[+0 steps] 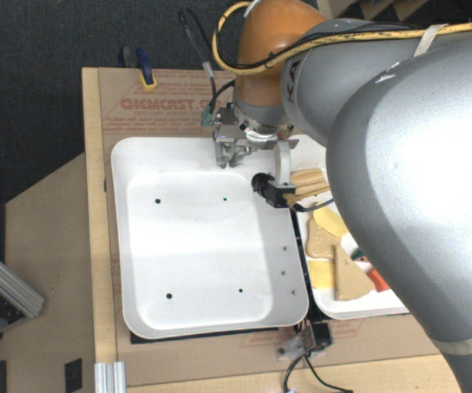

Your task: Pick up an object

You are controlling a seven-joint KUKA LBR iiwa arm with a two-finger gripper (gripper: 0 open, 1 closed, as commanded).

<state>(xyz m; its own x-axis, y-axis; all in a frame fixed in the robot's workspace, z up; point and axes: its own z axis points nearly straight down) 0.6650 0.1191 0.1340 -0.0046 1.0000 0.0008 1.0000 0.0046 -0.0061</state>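
My gripper hangs over the far edge of the left white bin, near its back right corner, with nothing visible under it or in it. The graspable objects lie in the right bin, mostly hidden by the arm. There I see a tan wooden block, a yellow round piece, a tan flat piece, a tan wedge and an orange item.
The grey arm with its orange band covers most of the right bin. A black fitting sits by the wall between the bins. The bins rest on a brown board; a blue-yellow clamp grips its far edge.
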